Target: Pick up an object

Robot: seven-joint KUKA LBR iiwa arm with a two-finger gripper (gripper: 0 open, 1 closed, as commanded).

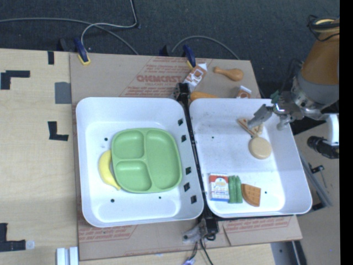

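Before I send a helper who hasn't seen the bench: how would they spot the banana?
Look in the left white bin. A green divided plate lies in its middle; the banana pokes out from under the plate's left edge. It is the only yellow, curved thing in that bin.

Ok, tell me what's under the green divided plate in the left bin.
A yellow banana pokes out from under the green divided plate at its left edge. How far the banana reaches beneath is covered.
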